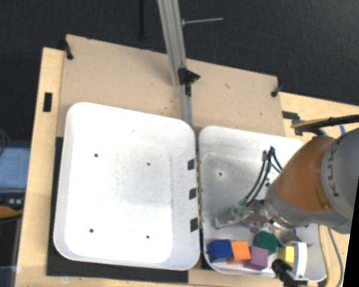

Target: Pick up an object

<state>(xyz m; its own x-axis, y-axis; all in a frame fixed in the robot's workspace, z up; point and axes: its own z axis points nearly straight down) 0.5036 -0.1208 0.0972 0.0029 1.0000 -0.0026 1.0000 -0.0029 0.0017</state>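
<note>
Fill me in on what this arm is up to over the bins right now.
The grey arm with the orange band reaches in from the right and is bent down over the right bin. Its gripper hangs low, just above a cluster of small blocks at the bin's near edge: a blue block, an orange block, a purple block, a green block and a yellow block. Nothing shows between its fingers, so no pick is evident yet. The left bin sits beside it.

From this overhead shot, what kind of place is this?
Likely a robot lab's grasping test bench: two white bins on a wooden bench, a robot arm over small colored blocks.
</note>
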